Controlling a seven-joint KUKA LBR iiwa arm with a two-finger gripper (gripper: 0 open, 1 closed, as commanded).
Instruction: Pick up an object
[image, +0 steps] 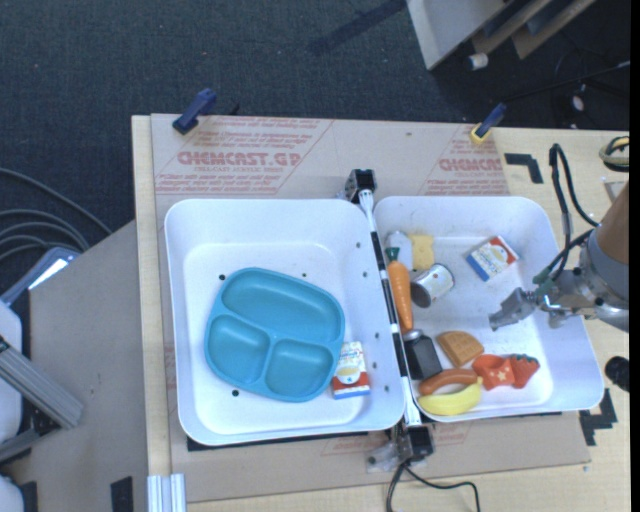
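Counting the contents gave two shallow white bins side by side on the tabletop: the left bin (190, 300) and the right bin (570, 330). The left bin carried two things, one light blue plastic divided plate (272, 332) near its middle and one small white carton with an orange print (350, 366) touching the plate's right side, close to the bin's right wall. The right bin carried nine things: one orange carrot (400, 292) along its left wall, one white bottle-like piece (397, 243) and one pale yellow block (424, 250) near its far left corner, one silver can lying on its side (432, 284), one white and blue carton with a red edge (492, 259), one black rectangular block (422, 354), one brown toast-shaped slice (461, 347), one red lumpy toy (507, 371), and one yellow banana with an orange-red rim (452, 396) at the near wall.

The grey two-finger gripper (503, 314) hung over the right bin's middle, reaching in from its right wall, its fingers spread apart with nothing between them. The red lumpy toy lay near it, toward the near wall; the white and blue carton lay near it toward the far wall, tilted; the silver can lay to its left, well apart. None touched the gripper.
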